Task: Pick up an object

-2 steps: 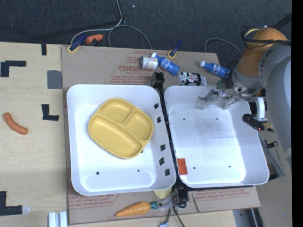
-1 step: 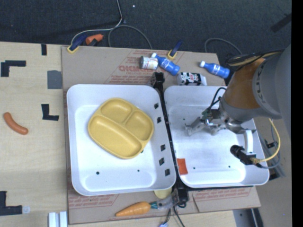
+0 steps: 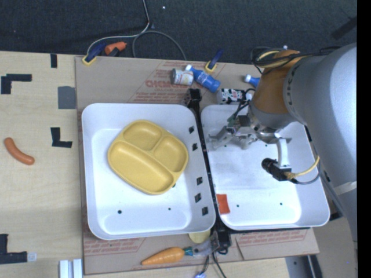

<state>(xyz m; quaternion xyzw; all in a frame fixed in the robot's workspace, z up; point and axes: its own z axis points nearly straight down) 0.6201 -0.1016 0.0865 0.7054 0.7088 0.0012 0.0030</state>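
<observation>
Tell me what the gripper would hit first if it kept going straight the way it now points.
Probably the bare floor of the right white bin. The two-finger gripper points left and downward near that bin's left wall, so the black divider could come first; depth is unclear.

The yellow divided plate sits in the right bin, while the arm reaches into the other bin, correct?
Not quite. The camera view shows the yellow divided plate in the left bin, not the right one. The rest holds: the arm reaches into the other bin, the right bin, where its end effector is low over the floor near the dividing wall.
</observation>
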